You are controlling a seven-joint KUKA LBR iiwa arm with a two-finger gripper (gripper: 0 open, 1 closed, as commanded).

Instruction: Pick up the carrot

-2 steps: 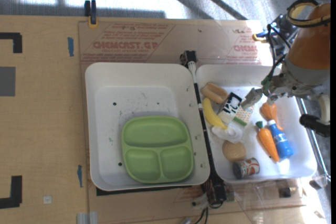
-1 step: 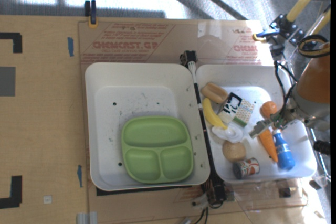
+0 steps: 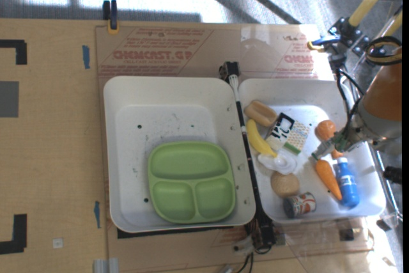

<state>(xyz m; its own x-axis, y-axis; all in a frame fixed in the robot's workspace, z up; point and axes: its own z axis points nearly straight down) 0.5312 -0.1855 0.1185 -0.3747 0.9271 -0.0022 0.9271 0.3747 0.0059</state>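
The carrot point(image 3: 328, 178) is orange and lies slanted in the right bin point(image 3: 367, 206), its leafy green end point(image 3: 319, 152) pointing up-left. It rests against a blue bottle point(image 3: 347, 183) on its right. My gripper point(image 3: 341, 141) hangs low over the bin's right side, just above the carrot's top end and the bottle's cap. The arm's orange band point(image 3: 385, 96) rises behind it. Nothing is seen lifted off the bin floor.
The right bin also holds an orange fruit point(image 3: 325, 130), a banana point(image 3: 259, 137), a bread roll point(image 3: 260, 112), a small printed box point(image 3: 288, 132), a brown round item point(image 3: 285, 184) and a can point(image 3: 300, 204). A green divided plate point(image 3: 192, 182) lies in the left bin point(image 3: 121, 137).
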